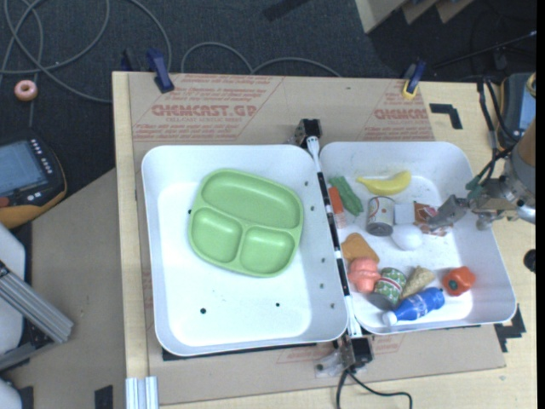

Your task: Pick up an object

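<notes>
Camera view: along the right white bin's (pixel 477 164) near edge lie a blue plastic bottle (pixel 419 305) and a red tomato (pixel 458 281). Further in, the claw (pixel 444 215) hangs over a small brown packet (pixel 425 213); its grip I cannot tell. A yellow banana (pixel 384 182) lies at the far edge.

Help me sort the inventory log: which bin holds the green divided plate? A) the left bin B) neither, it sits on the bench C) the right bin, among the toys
A: the green divided plate lies flat in the left bin, while the banana and other toys sit in the right bin.
</notes>
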Robot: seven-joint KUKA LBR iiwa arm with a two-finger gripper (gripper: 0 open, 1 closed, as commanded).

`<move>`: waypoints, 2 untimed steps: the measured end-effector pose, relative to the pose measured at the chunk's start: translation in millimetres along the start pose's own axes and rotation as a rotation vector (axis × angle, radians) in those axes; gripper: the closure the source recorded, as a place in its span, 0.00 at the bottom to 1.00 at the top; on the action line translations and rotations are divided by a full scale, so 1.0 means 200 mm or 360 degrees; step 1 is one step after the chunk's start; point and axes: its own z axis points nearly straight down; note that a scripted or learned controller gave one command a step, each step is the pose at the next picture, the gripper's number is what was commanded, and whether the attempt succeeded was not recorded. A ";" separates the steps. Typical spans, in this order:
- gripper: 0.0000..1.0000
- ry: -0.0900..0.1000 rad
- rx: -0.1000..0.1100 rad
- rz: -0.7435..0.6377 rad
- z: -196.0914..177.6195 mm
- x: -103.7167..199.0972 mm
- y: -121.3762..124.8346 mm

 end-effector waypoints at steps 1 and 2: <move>0.00 0.0005 0.0004 -0.0004 0.31 0.42 0.20; 0.00 0.0000 -0.0002 -0.0001 0.53 0.43 0.41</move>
